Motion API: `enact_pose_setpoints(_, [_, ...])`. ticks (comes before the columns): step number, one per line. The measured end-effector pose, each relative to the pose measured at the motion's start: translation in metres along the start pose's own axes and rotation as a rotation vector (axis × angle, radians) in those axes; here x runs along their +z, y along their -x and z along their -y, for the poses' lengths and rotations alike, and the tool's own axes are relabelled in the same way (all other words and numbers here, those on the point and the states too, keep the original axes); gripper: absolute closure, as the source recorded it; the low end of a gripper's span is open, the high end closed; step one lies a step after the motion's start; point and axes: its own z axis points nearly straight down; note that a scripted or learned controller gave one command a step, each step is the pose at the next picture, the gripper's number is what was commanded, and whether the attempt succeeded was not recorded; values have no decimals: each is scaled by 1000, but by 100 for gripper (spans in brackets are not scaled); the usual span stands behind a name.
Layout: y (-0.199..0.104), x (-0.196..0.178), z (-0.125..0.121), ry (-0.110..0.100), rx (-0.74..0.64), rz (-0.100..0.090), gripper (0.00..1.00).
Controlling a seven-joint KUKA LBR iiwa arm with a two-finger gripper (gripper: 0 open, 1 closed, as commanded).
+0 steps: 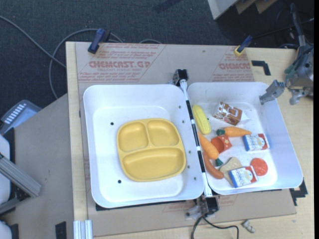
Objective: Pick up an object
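— Where's your end effector [280,90]?
— At the right bin's [291,156] far right corner; you see its fingers spread, holding nothing.
— The toy food?
— The corn cob [201,119] lies in that bin, near the divider.

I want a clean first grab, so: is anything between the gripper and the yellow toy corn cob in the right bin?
Nothing visible blocks it. The gripper sits at the right white bin's upper right corner; bare bin floor lies between it and the yellow toy corn cob.
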Motion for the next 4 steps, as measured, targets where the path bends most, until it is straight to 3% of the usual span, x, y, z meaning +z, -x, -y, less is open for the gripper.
enact_pose_setpoints(1, [-62,98,-32,-1,0,-1,0])
enact_pose_setpoints(2, [-83,188,5,0,1,0,0])
enact_pose_setpoints(3, [-90,188,46,0,1,0,0])
enact_pose_setpoints(4, [-90,179,46,1,2,0,100])
